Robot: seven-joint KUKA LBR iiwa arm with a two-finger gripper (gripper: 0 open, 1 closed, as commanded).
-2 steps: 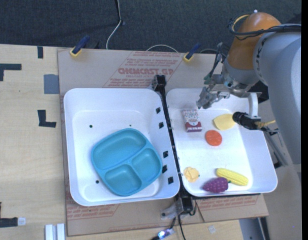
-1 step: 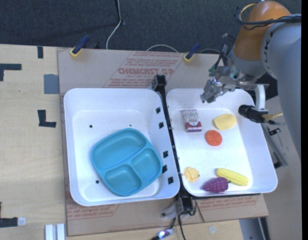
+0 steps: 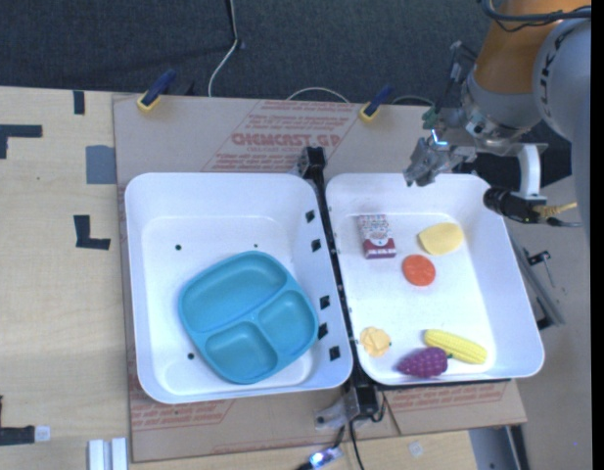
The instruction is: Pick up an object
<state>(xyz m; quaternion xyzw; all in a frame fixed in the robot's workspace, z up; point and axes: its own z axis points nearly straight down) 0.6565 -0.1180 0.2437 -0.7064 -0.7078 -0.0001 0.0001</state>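
Camera view, looking down at a slant: gripper (image 3: 420, 173) hanging over the far rim of right bin (image 3: 499, 262), well apart from everything lying in it. Cannot tell whether spread or closed; nothing seen held.

Likely target, as a judgement: small red-and-white box (image 3: 377, 236), nearest to the gripper, lying flat near the bin's far left part, close to the divider between the bins. Long axis running roughly away from the camera, top end toward the far rim, slightly tilted. Grip across the short sides probably best.

Other candidates in the same bin: pale yellow piece (image 3: 440, 238) just right of the box, orange-red round piece (image 3: 419, 271) between and a little nearer, corn cob (image 3: 455, 345) near the front rim with long axis running from upper left to lower right, purple grapes (image 3: 422, 362) touching or almost touching the cob's left end, small yellow-orange piece (image 3: 376, 340) by the divider.

Risks from here, as judgements:
- Descent straight down from the present spot: likely contact with the rim, not with an object.
- Closing along the box's long axis: probable slip or push toward the divider.
- Round piece: prone to roll out of a pinch.
- Cob and grapes together: chance of nudging one while reaching for the other.

Left bin (image 3: 155, 262) bearing a blue divided plate (image 3: 248, 316), away from the reach.
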